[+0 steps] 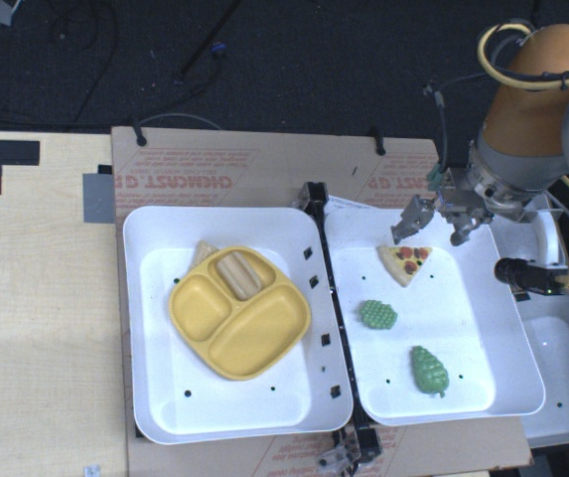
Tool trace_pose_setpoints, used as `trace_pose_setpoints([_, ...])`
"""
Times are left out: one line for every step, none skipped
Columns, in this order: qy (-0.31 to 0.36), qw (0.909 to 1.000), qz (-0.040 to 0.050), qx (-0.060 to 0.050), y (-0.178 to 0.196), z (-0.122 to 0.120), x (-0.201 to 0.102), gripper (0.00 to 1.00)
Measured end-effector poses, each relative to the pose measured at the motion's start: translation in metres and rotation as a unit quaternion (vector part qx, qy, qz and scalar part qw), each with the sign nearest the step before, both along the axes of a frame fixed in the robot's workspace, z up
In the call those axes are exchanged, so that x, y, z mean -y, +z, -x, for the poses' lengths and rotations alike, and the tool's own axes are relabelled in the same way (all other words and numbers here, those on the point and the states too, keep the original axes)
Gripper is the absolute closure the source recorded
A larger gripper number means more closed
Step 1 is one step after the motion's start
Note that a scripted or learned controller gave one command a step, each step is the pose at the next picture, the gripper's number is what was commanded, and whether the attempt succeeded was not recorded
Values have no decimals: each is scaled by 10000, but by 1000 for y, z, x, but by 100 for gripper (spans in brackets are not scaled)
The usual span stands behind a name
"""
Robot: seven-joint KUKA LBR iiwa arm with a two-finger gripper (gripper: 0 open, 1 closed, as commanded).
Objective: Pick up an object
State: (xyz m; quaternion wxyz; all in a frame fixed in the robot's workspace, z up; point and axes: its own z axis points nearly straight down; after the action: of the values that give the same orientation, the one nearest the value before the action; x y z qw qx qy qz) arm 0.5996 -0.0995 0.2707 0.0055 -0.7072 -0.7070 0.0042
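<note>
Above the right bin (483,366), the gripper (433,225) is hovering with jaws wide and holding nothing, the pizza slice (405,262) lying unpicked at its seven o'clock.

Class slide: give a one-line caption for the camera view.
Open hand above the pizza slice in the right bin; yellow divided plate in the left bin.

Two white bins are counted: left bin (155,266), right bin (483,366). One yellow divided plate (254,341), one tan item (238,273) on it. One pizza slice (406,261). Two green items: centre-right (377,314), lower right (429,370). One gripper (435,225).
</note>
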Motion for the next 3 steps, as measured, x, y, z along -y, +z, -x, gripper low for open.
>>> trace_pose_setpoints([5,10000,6,51,6,-2,0,0])
trace_pose_setpoints([17,10000,3,26,-50,-9,-7,0])
trace_pose_setpoints([5,10000,2,26,-94,-8,-12,0])
